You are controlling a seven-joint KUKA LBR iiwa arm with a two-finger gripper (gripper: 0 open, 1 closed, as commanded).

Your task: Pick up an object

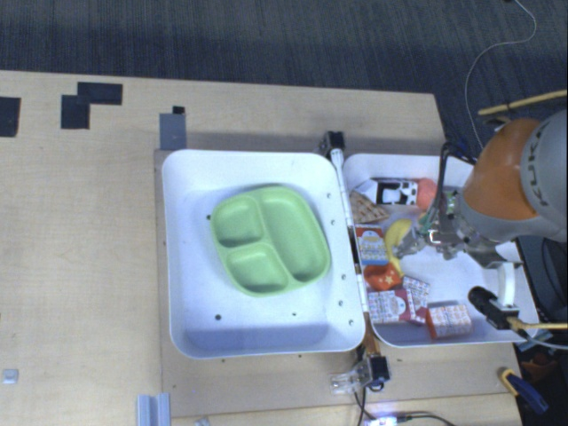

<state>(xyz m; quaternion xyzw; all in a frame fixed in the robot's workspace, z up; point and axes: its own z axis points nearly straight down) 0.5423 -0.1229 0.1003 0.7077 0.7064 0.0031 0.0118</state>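
Clearly the risk lies in the crowding of the right bin (510, 278), at the right of the frame. The arm (506, 185) reaches in from the right edge, and its tool (424, 238) hangs over the middle of that bin, just beside a yellow piece (397, 236) shaped like a banana. Whether the tool is open or closed I cannot tell, as the wrist hides much of it and the detail is too small; nothing can be seen gripped in it.

The likely targets lie packed along the bin's left side: the yellow piece, a red fruit (382, 278) just below it, flat packets (390, 304) lower still, a small red box (448, 319) near the bottom edge, and a black-and-white carton (393, 192) at the top. Because these touch or overlap, a closing tool may pinch two at once, or nudge the round red fruit aside so it rolls away. Flat packets offer little to grab and may slip out on the lift. The yellow piece sits close to the wall between the bins, so a descent slightly off could strike that rim.

The left bin (191, 327) holds a green tray (266, 238), well apart from the tool, and seems out of harm's way.
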